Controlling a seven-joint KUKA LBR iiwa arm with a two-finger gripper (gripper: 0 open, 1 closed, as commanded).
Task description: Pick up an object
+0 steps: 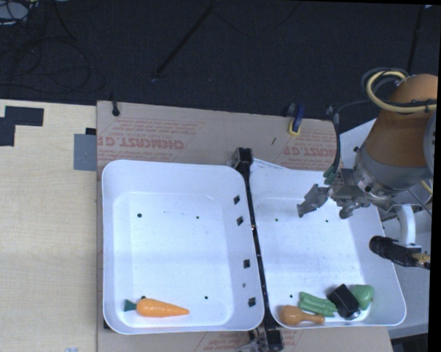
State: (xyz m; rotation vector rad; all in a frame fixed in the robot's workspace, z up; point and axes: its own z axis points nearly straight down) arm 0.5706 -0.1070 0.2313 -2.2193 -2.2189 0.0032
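currently we see the end effector hanging over the far part of the right shallow white bin, with nothing between its fingers; we cannot tell from this slant how far they are spread.

any item would do for the task. the nearest candidates lie clustered at the near edge of the right bin: a green pod-shaped plastic vegetable, a tan pear-shaped plastic toy just left of and touching it, a small black block and a rounded green plastic piece partly under that block. we judge all of them light, stiff and rather slick, as moulded toy food tends to be. because they touch one another and sit close to the bin's wall, a clean grip looks awkward; the black block, lying on top, seems the easiest, taken across its short sides.

the left shallow white bin holds one orange plastic carrot with a green stub, lying alone near its near-left corner. we judge it light and rigid, tapered, and best gripped across the thick middle, though it is well apart from the arm.

both bins sit on a cardboard sheet on the worktop.
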